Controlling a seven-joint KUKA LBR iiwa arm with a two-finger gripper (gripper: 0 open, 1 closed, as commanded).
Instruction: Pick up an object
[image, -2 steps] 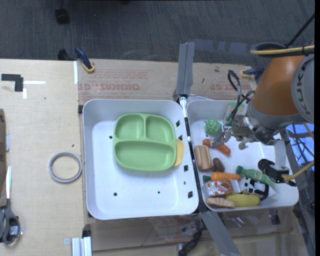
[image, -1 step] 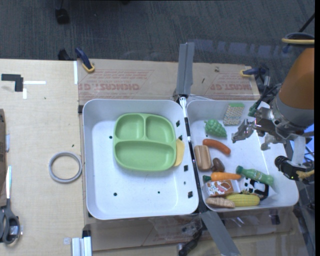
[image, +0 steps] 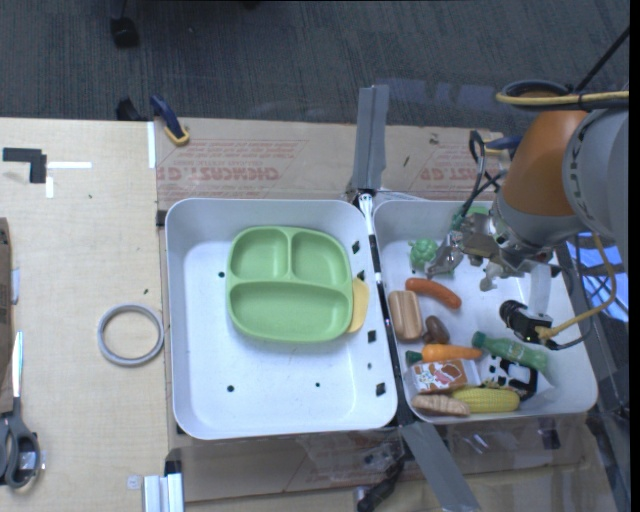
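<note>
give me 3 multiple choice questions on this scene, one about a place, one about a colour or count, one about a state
1. Where does the green divided plate lie?
A. in the left bin
B. in the right bin
C. on the bench outside the bins

2. What colour is the carrot?
A. blue
B. orange
C. white

3. How does the gripper stand to the toy food?
A. it hangs above the right bin with nothing seen between its fingers
B. it lifts the plate over the left bin
C. it rests on the bench by the tape ring

Answers: 1 A, the plate sits inside the left bin. 2 B, its body is orange with a green top. 3 A, it hangs over the right bin's far end, near the sausage.
</note>
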